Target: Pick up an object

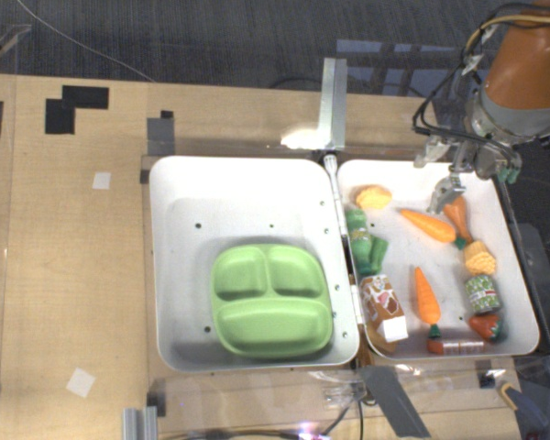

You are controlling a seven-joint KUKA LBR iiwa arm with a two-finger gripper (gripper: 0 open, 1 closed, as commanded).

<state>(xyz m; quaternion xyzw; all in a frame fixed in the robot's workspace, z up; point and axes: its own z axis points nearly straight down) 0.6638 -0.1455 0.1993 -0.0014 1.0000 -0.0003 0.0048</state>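
Orange carrot [428, 225] lies just beside the jaws [449, 191], their gap unclear.

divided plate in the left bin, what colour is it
Light green. The divided plate shows best in the camera view, lying in the left white bin.

This looks like a robotics lab. A wooden bench [64, 273] carries two white bins [179, 191] clamped between metal brackets [334, 104]. Black marker patches [73, 106] sit left of the bins, grey carpet [211, 26] lies beyond them, and a cabled arm [522, 71] stands to their right.
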